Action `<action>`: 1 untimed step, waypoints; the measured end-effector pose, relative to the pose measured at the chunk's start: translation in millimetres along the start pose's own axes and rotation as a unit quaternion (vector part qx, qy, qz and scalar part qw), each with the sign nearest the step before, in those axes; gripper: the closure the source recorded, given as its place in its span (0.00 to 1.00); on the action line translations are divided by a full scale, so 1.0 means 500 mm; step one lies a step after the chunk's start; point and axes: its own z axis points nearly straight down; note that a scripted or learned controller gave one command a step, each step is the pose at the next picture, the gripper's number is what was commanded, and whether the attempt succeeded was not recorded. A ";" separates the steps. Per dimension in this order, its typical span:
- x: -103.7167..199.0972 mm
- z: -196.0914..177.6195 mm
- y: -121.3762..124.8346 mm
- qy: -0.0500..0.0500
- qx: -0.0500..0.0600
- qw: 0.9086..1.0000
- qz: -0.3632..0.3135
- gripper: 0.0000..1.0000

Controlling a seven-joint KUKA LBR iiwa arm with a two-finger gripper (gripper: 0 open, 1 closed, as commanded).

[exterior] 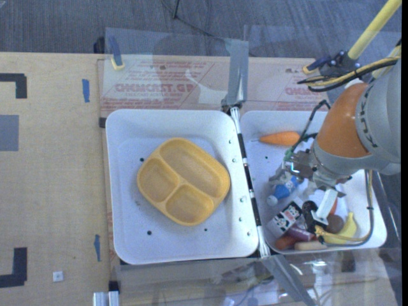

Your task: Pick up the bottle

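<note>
A small clear bottle (284, 190) with a blue label and a white cap lies on its side in the right bin (376, 231), its cap pointing to the lower left. My gripper (296, 172) hangs just above and to the right of the bottle, under the orange wrist band (341, 129). The arm's grey body covers the bin's right part.
An orange carrot (280, 139) lies at the back of the right bin. Near its front sit a black-and-white box (288, 217), a banana (344, 231) and several other small items. A yellow divided plate (183, 180) rests in the left bin (121, 234).
</note>
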 end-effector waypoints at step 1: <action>-0.005 -0.021 0.002 -0.001 -0.001 1.000 0.002 1.00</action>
